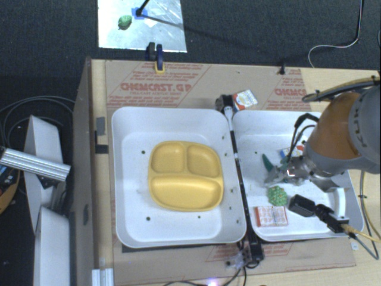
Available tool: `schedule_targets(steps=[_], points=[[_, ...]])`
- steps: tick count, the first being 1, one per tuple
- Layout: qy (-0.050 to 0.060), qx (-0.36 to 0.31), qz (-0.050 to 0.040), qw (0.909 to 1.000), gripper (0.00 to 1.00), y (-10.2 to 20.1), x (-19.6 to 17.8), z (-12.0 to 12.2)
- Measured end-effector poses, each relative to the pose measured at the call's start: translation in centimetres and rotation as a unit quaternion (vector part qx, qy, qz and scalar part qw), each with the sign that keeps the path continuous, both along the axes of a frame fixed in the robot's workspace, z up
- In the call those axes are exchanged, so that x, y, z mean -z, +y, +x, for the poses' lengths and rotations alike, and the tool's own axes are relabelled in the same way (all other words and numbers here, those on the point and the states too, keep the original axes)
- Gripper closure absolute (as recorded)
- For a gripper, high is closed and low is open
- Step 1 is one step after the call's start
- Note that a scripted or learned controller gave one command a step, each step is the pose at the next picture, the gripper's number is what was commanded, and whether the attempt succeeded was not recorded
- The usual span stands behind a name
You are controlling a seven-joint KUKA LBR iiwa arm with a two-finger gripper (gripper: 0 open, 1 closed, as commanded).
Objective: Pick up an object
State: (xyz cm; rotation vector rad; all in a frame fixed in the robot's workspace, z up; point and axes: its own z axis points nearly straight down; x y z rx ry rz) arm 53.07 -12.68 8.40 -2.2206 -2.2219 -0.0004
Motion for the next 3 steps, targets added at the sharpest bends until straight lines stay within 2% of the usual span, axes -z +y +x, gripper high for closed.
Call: schedule_targets(steps=[1, 2, 3], points=[[0.0, 0.0, 0.0001, 1.0, 0.0, 2.0, 0.0, -4.2], [-0.002, 0.0, 0.0006, 1.0, 1.0, 2.1, -1.1, -4.0], [-0.001, -0.001, 0.0002, 1.0, 1.0, 9.6, -10.1, 1.2]])
